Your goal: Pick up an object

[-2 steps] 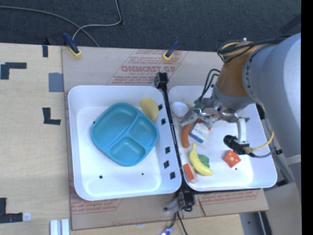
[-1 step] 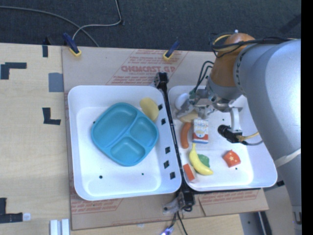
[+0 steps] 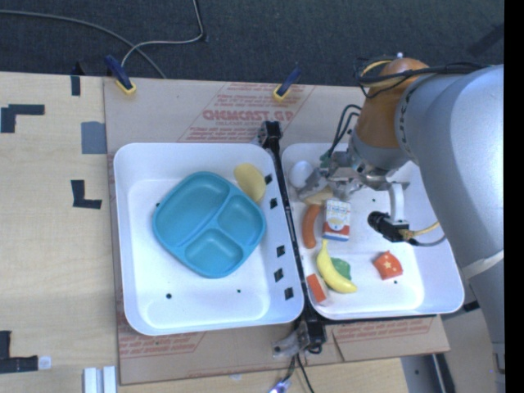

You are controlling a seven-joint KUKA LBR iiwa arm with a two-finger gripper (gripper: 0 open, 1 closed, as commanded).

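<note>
My gripper [image 3: 331,180] hangs low over the far left part of the right bin [image 3: 434,297], with the grey arm and its orange band behind it. Just below it stands a small white carton [image 3: 336,220]. An orange sausage-like piece [image 3: 309,224] lies to the carton's left. A white rounded object [image 3: 301,171] sits beside the gripper at the bin's far left corner. Nearer the front lie a yellow banana [image 3: 333,270] on a green piece [image 3: 341,267], a red strawberry-like toy [image 3: 387,264] and a small orange-red piece [image 3: 315,286].
The left bin [image 3: 131,219] holds a blue divided plate [image 3: 210,223] and a yellow lemon [image 3: 250,181] at its far right. A black divider [image 3: 282,219] runs between the bins. A black cable connector [image 3: 386,225] hangs off the arm over the right bin.
</note>
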